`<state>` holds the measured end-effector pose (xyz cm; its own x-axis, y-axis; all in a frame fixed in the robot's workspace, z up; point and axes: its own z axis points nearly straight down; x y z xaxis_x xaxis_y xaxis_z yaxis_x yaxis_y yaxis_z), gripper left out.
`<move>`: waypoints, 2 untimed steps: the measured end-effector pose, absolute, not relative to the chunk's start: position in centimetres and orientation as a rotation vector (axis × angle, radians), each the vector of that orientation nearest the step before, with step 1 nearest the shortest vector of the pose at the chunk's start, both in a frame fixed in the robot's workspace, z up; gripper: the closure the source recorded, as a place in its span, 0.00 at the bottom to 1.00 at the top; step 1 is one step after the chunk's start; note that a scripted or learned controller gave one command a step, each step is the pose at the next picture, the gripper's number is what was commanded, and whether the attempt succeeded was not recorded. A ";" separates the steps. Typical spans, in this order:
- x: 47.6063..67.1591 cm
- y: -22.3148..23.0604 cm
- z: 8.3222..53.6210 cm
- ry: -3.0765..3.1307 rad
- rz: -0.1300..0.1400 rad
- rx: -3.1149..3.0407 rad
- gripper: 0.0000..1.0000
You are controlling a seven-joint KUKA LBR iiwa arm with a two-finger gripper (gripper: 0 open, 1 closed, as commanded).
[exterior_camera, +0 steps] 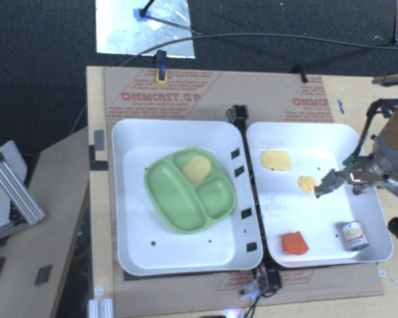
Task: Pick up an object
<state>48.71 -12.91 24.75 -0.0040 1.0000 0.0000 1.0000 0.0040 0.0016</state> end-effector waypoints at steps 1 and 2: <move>49.3 -12.4 18.9 2.224 0.000 2.220 0.00; 49.3 -12.4 14.7 2.224 -0.001 2.222 0.00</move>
<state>49.35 -12.38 14.69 -0.0011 1.0000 0.0011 1.0000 0.0011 -0.0024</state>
